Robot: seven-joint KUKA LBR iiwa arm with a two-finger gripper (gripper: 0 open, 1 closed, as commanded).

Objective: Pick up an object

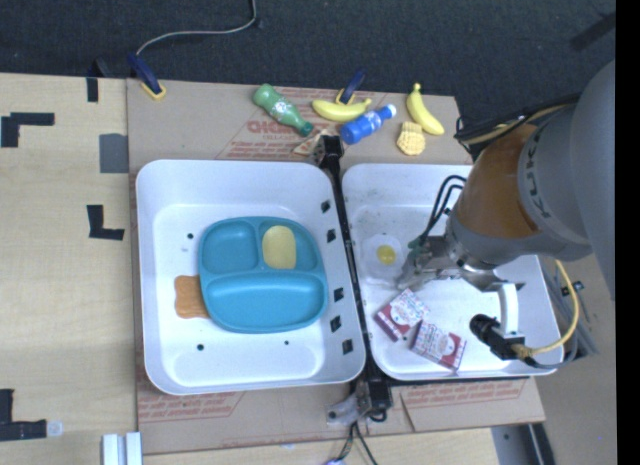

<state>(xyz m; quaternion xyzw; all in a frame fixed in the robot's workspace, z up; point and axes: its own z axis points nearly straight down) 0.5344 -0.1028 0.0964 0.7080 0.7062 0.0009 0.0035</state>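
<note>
Claw (412,271) hangs just above the red packet (401,314); I can't tell its state, likely lining up a grab

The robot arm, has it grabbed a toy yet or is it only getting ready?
Done so far: the arm has reached into the right bin, and its gripper is low beside the small yellow round piece, above the two red and white packets. In hand: nothing visible between the fingers. Left to do: close on something and lift it. Both packets lie flat on the bin floor.
</note>
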